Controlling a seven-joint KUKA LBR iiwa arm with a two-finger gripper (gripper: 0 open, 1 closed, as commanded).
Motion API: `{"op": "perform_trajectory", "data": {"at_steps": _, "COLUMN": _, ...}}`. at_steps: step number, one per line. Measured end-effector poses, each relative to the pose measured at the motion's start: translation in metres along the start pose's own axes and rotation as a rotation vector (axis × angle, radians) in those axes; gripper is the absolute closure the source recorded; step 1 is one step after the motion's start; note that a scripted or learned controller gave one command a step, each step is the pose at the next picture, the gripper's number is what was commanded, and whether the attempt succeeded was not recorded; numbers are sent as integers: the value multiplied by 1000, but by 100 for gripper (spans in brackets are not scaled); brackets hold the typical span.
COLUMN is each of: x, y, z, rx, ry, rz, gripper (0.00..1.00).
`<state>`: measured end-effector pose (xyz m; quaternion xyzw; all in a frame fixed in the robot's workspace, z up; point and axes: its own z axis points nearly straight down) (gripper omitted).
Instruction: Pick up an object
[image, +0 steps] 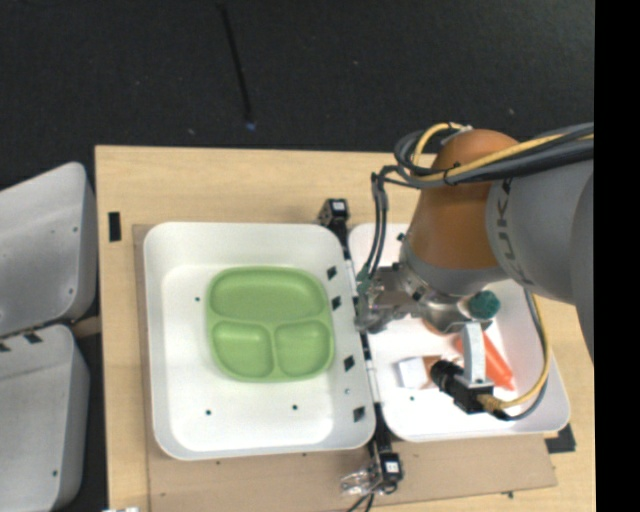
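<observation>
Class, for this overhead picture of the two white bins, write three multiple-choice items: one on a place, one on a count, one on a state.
1. Which bin holds the green plate? A left bin B right bin C neither
2. How many compartments has the plate? A two B three C five
3. How does the plate lie? A flat, hollows up B on edge C upside down

Answers: 1 A, it rests on the floor of the left bin. 2 B, one wide hollow above two smaller ones. 3 A, its hollows face the camera.
</observation>
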<state>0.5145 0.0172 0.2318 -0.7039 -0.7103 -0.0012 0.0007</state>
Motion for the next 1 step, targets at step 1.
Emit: {"op": "perform_trajectory", "data": {"at_steps": 1, "x": 57, "y": -9, "z": 1, "rx": 3, "ry": 0, "rz": 0, "gripper": 100}}
